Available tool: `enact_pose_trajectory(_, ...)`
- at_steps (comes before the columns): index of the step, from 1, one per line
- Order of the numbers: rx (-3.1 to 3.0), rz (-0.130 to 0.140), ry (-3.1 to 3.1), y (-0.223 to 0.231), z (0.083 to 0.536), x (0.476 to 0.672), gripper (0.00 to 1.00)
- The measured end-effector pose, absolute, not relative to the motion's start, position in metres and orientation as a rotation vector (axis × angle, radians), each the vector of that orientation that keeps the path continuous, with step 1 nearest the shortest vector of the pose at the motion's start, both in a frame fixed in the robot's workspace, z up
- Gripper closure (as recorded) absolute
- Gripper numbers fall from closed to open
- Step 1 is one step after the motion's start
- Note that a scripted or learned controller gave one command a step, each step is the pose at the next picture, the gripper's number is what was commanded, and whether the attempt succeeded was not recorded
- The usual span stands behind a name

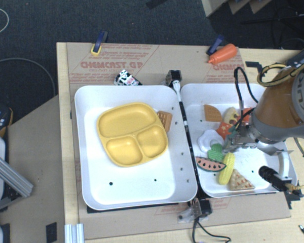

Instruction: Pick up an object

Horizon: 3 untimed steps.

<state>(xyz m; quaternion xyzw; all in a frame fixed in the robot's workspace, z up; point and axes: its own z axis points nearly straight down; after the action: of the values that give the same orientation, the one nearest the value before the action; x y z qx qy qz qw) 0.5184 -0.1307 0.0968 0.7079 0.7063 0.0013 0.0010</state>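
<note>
The right bin [253, 92] holds several toy foods: a corn cob [226, 168], a watermelon slice [210, 164], a pizza wedge [240, 181], a green leafy piece [216, 152], a white piece [209, 138], a red and yellow item [228, 123] and a tan bread slice [211, 113]. My gripper [232, 142] hangs low over the middle of this bin, just above the green piece and the corn cob. The arm's body hides the fingers.
The left bin [91, 176] carries a yellow divided plate [131, 133] with a waffle piece [164, 119] at its right edge. On the bench behind lie an orange carrot toy [223, 53], a black-and-white toy [125, 78] and a yellow-blue clamp [98, 43].
</note>
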Motion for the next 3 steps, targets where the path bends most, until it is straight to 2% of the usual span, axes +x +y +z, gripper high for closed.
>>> enact_pose_trajectory(2,2.215,0.006,2.217,-0.144,0.206,0.523,1.0)
enact_pose_trajectory(3,2.216,0.004,2.219,-0.144,0.226,0.524,1.0)
